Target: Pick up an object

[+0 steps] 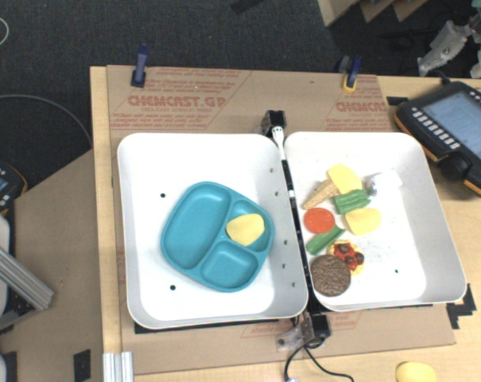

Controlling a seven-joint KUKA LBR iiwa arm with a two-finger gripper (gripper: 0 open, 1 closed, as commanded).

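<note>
The toy food (339, 213) heaped toward the right bin's (415, 289) left wall looked light, hard and slick, the brown patty (331, 275) nearest the front edge seeming the easiest hold; the gripper's state I couldn't tell

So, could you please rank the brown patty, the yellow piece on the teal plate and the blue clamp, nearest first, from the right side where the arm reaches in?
1. brown patty, right bin, front.
2. yellow piece, on the teal plate, left bin.
3. blue clamp, far left corner.
</note>
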